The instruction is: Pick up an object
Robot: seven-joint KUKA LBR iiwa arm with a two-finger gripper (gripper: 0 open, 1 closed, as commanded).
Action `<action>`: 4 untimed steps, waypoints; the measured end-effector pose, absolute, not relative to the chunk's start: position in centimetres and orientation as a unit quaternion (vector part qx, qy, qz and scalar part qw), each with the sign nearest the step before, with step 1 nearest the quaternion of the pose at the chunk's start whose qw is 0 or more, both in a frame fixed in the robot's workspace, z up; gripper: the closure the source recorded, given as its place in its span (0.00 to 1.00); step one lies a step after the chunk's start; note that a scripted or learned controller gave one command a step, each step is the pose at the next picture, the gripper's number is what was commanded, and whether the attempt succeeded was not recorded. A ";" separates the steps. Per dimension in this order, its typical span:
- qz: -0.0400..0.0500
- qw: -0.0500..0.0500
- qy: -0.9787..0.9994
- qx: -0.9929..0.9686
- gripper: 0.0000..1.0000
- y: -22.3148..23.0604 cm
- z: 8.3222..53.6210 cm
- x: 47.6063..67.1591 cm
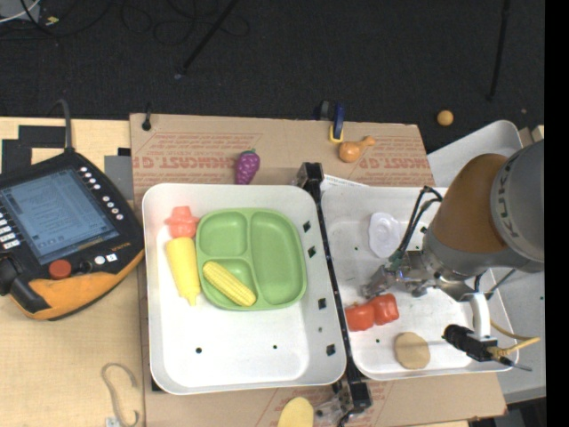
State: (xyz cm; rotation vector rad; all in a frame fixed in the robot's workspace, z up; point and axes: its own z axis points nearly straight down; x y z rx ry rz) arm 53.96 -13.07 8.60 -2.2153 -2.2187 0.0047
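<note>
The gripper [384, 278] is low in the right bin [356, 216], just above the red object [372, 313]; I cannot tell its state. The tan round object [412, 350] lies near.

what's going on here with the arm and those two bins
The arm's gripper is down in the right bin, just above a red toy, with a tan round piece nearby. Nothing looks lifted yet. The left bin holds a green divided plate with a toy corn cob.
</note>
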 end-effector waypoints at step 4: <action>0.000 0.000 -0.707 -0.707 1.00 -13.7 22.9 54.7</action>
